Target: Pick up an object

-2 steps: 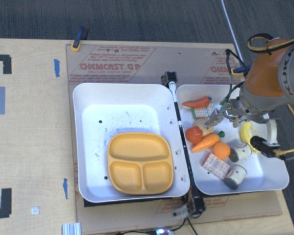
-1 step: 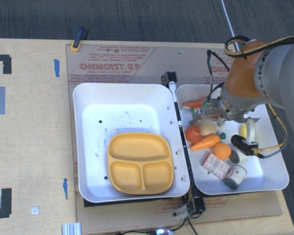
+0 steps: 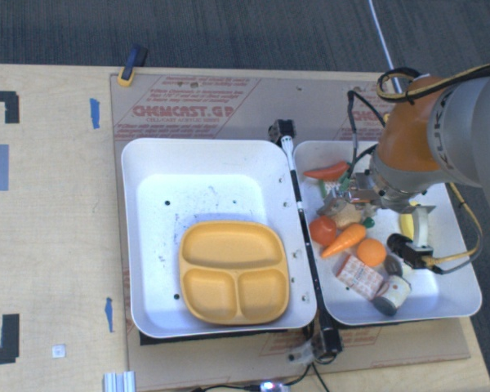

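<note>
Yellow divided tray (image 3: 233,280) in white bin (image 3: 147,219); orange carrot (image 3: 344,240) (beside a red tomato (image 3: 323,230))

The grey arm (image 3: 465,133) reaches in from the right, its orange band (image 3: 408,133) above the wrist, with the gripper (image 3: 349,196) pointing down and to the left.

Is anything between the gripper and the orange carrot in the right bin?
Nothing visible lies between them. The gripper hangs over the right white bin, just above the orange plastic carrot. A red tomato-like ball touches the carrot's left side and may crowd the grasp.
</note>
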Controlling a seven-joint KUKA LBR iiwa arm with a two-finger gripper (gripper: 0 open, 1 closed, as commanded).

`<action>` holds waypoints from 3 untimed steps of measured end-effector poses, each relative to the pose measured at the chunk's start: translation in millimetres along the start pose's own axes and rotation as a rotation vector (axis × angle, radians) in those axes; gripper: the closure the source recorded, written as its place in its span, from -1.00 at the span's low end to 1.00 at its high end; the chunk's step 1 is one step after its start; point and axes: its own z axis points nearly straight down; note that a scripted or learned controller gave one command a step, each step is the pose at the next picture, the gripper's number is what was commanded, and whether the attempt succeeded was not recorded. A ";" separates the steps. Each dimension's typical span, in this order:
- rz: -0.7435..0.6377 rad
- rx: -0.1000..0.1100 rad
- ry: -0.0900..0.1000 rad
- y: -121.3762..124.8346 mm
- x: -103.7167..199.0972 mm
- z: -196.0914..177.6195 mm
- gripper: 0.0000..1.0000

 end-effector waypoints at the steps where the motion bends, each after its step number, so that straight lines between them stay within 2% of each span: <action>1: -0.001 -0.002 -0.001 46.2 1.6 0.7 -1.00; 2: -0.001 -0.005 -0.002 46.8 1.6 -9.5 1.00; 3: -0.002 -0.001 0.000 19.4 91.2 -99.3 1.00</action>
